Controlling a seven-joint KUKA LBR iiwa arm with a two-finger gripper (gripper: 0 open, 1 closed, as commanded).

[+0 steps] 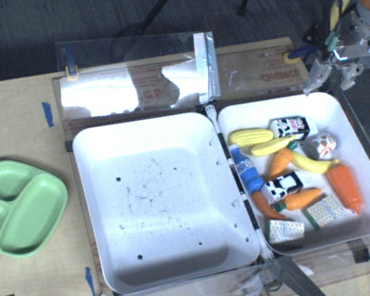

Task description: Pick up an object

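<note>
The right bin holds a pile of toy food. There is a yellow corn cob, a black-and-white carton, a small red-and-white ball, a banana, a blue bottle, a large orange carrot and two smaller carrots. A checkered packet lies near the front. My gripper hangs above the bin's far right corner, beyond the pile. Its fingers are spread open with nothing between them.
The left bin sits beside the right one, with a low divider between them. A green sectioned plate rests on the bench at far left. A clear plastic sheet stands behind the left bin.
</note>
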